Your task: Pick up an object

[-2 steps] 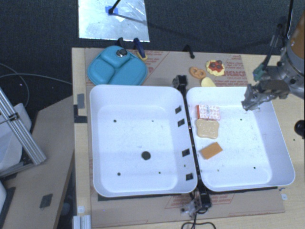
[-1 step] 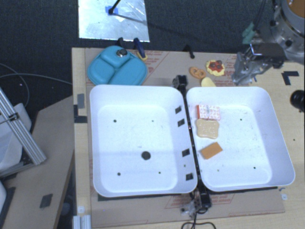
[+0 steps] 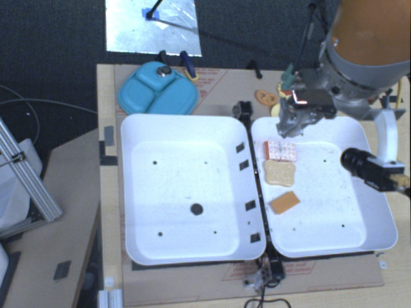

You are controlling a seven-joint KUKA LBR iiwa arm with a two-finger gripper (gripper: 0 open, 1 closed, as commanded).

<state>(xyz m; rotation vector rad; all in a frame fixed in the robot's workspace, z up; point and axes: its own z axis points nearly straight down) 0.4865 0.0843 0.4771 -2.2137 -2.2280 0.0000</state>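
The right bin (image 3: pixel 359 236) holds three small objects along its left side: a pink-and-white patterned block (image 3: pixel 280 150), a tan bread-like slice (image 3: pixel 280 172) just below it, and an orange flat piece (image 3: pixel 284 202) nearer the front. My gripper (image 3: pixel 290 128) hangs over the bin's back left part, just above and slightly behind the patterned block. Nothing shows between its fingers.
The left bin (image 3: pixel 138 172) has a small dark round object (image 3: pixel 196 209) on its floor. A blue lidded tray (image 3: pixel 158 90) lies behind the left bin. A black cylindrical fixture (image 3: pixel 363 165) juts into the right bin from the right. Small orange and yellow items (image 3: pixel 265 97) lie behind the right bin.
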